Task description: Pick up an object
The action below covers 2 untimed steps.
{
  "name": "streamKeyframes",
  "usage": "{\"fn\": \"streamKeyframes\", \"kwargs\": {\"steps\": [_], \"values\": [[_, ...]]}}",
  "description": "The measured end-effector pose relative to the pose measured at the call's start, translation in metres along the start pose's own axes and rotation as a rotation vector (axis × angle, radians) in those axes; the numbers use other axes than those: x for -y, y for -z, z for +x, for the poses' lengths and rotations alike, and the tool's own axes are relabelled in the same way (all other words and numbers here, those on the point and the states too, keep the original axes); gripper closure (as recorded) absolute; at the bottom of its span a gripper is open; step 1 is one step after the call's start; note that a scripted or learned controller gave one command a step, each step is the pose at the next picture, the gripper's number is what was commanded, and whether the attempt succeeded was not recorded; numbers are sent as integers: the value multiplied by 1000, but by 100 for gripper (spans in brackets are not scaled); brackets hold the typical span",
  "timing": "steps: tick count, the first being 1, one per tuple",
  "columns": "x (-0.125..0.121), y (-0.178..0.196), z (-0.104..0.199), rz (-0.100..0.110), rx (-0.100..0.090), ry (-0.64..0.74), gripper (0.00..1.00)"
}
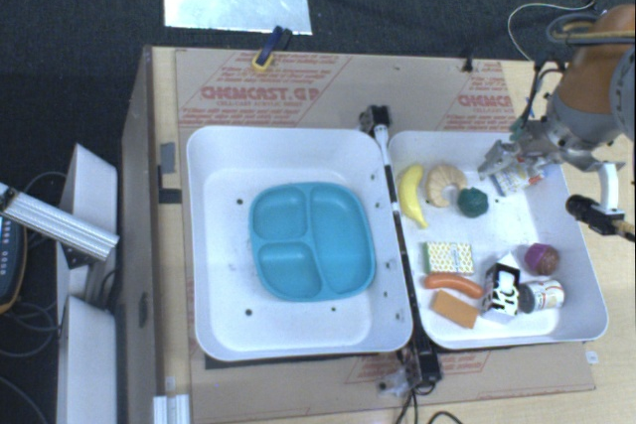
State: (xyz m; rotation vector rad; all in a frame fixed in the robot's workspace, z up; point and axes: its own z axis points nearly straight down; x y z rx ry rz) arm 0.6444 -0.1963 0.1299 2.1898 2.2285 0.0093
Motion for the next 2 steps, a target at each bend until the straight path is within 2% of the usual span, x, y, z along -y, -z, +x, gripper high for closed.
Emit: {"fn": "streamKeyframes", "kwargs": {"steps": [1, 2], "values": [[60, -45, 51, 16, -8, -14, 0], [58, -33, 51, 13, -8, -14, 100]]}}
